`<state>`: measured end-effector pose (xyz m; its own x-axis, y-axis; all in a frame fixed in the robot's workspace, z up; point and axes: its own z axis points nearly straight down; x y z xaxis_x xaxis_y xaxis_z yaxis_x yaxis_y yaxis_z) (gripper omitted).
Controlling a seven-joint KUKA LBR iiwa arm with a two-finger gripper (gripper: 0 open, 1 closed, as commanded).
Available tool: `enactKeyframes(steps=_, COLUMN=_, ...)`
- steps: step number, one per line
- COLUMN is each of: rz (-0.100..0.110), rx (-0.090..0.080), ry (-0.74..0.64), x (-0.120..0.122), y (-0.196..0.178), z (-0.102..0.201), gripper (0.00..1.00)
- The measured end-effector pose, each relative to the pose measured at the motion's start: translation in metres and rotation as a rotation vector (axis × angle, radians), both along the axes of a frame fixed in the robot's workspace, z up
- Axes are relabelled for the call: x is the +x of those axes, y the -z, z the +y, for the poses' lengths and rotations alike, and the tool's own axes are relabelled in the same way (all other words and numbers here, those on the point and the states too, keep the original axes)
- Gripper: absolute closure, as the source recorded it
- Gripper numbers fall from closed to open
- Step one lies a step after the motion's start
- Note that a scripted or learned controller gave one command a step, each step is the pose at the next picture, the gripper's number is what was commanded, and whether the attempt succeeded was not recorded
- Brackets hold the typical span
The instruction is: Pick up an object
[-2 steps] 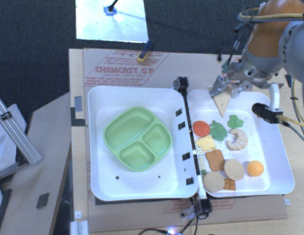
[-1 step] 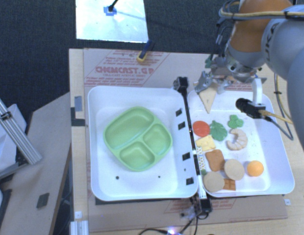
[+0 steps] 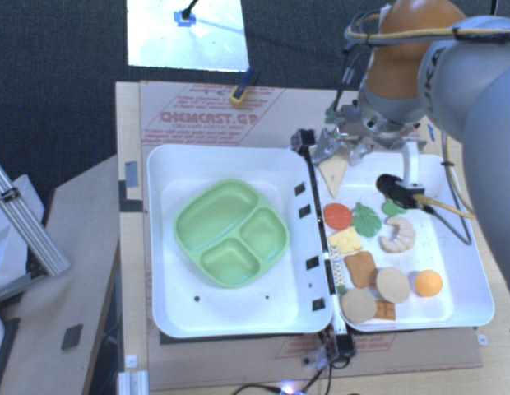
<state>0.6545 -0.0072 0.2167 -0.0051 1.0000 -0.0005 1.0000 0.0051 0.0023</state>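
Left bin [image 3: 169,303] and right bin [image 3: 469,299]: smooth white plastic with a slight sheen. Divided tray [image 3: 230,233]: pale green plastic, glossy, catching soft highlights along its ridges. Toy foods in the right bin, such as the red slice [image 3: 337,216] and the orange ball [image 3: 428,283], appear to be matt moulded plastic (the shrimp [image 3: 397,234] has a ribbed surface). Bench sheet [image 3: 210,115]: matt brown paper printed in red. Arm [image 3: 477,97]: smooth grey painted shell; its orange band [image 3: 407,44] is glossy. Gripper [image 3: 347,142]: bare metal parts, dully reflective. Square panel [image 3: 187,23] above the bench: shiny, mirror-like.
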Motion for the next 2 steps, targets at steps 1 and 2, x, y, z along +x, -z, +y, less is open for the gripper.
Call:
enactKeyframes(steps=1, rz=0.000, rx=0.001, ry=-0.001, x=0.0076, y=-0.0117, z=0.0112, gripper=1.00)
enactKeyframes(steps=2, rz=0.001, rx=0.000, ry=0.004, x=0.0013, y=-0.0101, z=0.0097, gripper=1.00)
